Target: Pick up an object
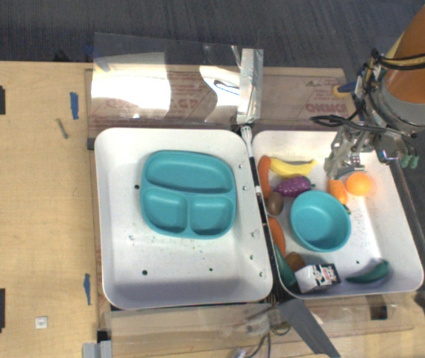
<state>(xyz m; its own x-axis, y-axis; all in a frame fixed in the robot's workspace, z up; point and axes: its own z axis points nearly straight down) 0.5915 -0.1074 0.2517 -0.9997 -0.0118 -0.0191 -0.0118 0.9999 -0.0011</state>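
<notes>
A teal divided plate (188, 193), teal bowl (319, 220), yellow banana (291, 167), purple grapes (292, 186), orange ball (359, 184).

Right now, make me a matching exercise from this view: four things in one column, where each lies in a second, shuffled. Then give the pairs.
Things:
1. divided teal plate
2. teal bowl
3. banana
4. orange

Places:
A. right bin, far end, beside the purple grapes
B. left bin, middle
C. right bin, just below the gripper
D. right bin, middle

Pairs: 1-B, 2-D, 3-A, 4-C
</notes>
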